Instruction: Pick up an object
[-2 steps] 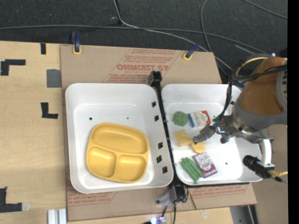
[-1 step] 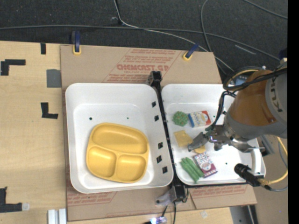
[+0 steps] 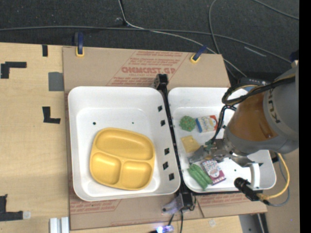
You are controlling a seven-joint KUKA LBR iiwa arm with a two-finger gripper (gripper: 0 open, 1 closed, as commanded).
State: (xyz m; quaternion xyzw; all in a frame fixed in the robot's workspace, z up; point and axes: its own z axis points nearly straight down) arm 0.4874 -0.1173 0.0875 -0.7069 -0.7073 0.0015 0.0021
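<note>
The right bin holds several small items. A green broccoli-like piece lies beside a white and red packet. Below them sits a yellow wedge. Near the bin's front wall lie a green pod-shaped item and a purple and pink packet. My gripper hangs low over the middle of this bin, just right of the yellow wedge and directly above the purple packet. The wrist hides the space under it, and I see nothing held.
The left bin contains a yellow divided plate. The arm's grey and orange body covers the right half of the right bin. Cables run over the dark cloth behind the bench.
</note>
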